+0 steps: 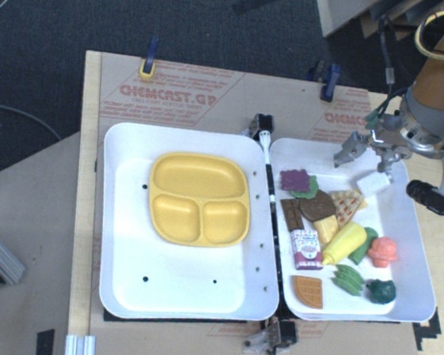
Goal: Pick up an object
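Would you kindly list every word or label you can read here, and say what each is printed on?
"CHEMCAST GP": red print on the brown board behind the left bin.
The same red print by the right bin: partly hidden, unreadable.
Carton label: too small to read.

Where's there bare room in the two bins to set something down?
The left bin has bare floor in front of the yellow tray and a strip along its left side. The right bin is crowded: toy food fills its middle and front. Its bare patch is the far end, under the gripper.
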You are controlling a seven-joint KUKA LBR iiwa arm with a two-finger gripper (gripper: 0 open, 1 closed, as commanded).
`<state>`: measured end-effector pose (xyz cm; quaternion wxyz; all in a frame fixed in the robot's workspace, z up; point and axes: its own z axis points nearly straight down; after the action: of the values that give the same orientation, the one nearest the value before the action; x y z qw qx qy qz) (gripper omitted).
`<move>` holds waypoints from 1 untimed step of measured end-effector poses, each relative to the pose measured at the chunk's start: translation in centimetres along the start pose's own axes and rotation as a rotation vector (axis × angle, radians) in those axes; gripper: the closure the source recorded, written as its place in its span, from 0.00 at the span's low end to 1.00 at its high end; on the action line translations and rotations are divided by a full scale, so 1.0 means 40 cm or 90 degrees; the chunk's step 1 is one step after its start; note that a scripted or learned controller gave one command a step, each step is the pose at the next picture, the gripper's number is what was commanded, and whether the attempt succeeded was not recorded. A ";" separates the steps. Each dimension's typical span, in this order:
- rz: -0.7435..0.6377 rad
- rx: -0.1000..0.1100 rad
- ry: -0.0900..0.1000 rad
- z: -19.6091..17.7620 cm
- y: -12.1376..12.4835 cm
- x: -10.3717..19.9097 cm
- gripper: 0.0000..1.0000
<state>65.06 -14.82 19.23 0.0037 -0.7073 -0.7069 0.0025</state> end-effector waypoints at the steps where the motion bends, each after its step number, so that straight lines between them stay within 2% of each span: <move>1: -0.001 0.000 0.000 0.147 0.013 0.020 0.00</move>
<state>65.53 -14.02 13.37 0.0039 -0.7066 -0.7076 0.0023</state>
